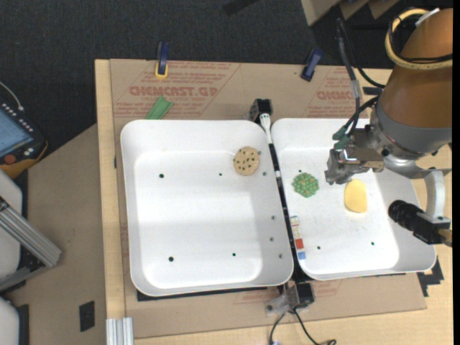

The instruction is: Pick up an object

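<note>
Two shallow white plastic bins sit side by side on a brown cardboard sheet printed with red lettering (187,88) that covers the counter, and the grey arm with its orange band (420,70) reaches in from the right over the right-hand bin (338,261). Its dark metal end effector (345,165) hangs low above that bin's far half, with nothing visibly between its fingers; from where I stand I cannot tell whether they are apart or together. Just below and to the right of it lies a pale yellow rounded lump (356,197) on the bin floor, and a small green knobbly ball (305,185) rests just to the left, near the divide between the bins; the two pieces lie near each other but apart. In the left-hand bin (180,264) a round tan cookie with dark chips (246,161) lies near the far right corner, close to the shared rim. A small red and blue label (298,243) sits along the divide toward the near side. A green strip (158,108) lies on the cardboard beyond the left bin, and two blue clamps (310,63) pin the sheet's far edge
</note>
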`<action>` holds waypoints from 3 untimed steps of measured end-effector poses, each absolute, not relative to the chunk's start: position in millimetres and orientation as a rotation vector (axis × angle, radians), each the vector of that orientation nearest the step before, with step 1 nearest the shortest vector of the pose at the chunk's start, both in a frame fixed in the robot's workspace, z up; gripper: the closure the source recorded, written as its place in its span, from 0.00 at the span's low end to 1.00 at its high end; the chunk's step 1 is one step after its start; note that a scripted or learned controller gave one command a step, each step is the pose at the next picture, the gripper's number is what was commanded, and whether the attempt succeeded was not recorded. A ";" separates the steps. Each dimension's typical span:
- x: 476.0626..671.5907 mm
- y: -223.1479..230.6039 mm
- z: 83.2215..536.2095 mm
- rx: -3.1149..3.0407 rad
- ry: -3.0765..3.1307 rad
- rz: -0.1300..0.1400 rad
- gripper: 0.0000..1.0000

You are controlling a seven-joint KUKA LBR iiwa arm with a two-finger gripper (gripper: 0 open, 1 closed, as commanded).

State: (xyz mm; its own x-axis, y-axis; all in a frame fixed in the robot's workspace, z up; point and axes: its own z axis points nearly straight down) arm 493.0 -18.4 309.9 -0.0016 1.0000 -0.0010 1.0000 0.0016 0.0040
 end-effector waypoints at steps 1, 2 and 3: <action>493.6 -18.3 319.8 2.215 2.220 0.004 1.00; 494.2 -18.1 329.9 2.213 2.219 0.006 1.00; 494.8 -18.1 339.8 2.210 2.219 0.007 1.00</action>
